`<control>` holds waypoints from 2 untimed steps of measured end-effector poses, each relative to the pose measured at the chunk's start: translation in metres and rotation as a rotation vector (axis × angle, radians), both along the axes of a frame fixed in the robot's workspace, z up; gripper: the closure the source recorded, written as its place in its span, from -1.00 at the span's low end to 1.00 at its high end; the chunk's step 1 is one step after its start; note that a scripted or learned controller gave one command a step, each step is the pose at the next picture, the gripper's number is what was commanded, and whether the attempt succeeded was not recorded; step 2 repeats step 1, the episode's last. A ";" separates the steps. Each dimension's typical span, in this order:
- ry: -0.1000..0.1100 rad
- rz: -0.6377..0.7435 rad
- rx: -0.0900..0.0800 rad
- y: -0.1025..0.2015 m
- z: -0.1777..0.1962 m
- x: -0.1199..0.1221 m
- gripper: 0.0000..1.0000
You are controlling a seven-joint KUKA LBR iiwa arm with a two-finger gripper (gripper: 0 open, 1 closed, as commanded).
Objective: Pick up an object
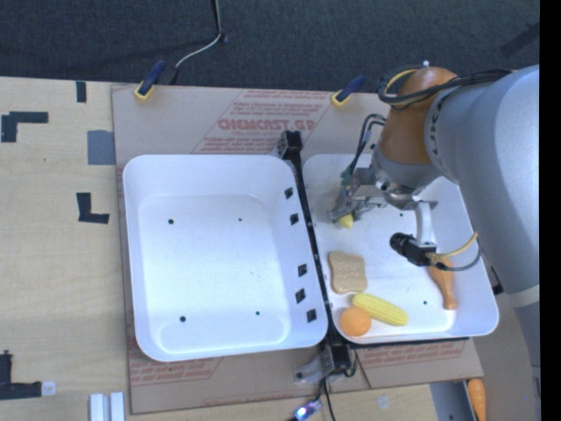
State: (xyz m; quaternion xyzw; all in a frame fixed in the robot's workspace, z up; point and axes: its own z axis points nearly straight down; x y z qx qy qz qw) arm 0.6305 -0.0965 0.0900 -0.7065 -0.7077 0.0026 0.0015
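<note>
The two-finger tool [343, 212] pinches a small yellow object [346, 221] low inside the right shallow white bin [469, 323].

a robot lab or test bench: a big grey arm [491, 165] reaches over two white bins [210, 253] set on a cardboard sheet [254, 121] clamped to a wooden bench [53, 235], with black tape marks, loose cables [206, 24] and toy food [379, 308].

bins [210, 182]: smooth white plastic, slight sheen
bench [53, 235]: matt pale wood
board [254, 125]: matt brown cardboard
arm [491, 139]: smooth grey, satin finish
</note>
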 end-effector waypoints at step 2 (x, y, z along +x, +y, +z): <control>-0.010 0.008 0.005 0.118 0.098 -0.015 1.00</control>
